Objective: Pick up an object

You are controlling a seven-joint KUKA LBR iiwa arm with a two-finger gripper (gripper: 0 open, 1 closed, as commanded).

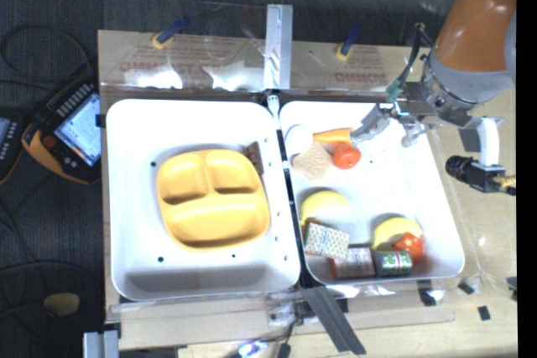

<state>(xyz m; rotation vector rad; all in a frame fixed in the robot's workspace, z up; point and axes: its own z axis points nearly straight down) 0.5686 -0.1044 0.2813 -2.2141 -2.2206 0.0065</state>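
Camera view: gripper point(388, 123) above right bin point(436, 180) far edge, opening unclear.

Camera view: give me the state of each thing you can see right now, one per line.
gripper: over the right bin's upper part, holding nothing visible.
yellow divided tray: flat in the left bin, right side up.
carrot: lying on its side in the right bin, free.
green can: on its side by the front wall.
patterned packet: lying flat, free.
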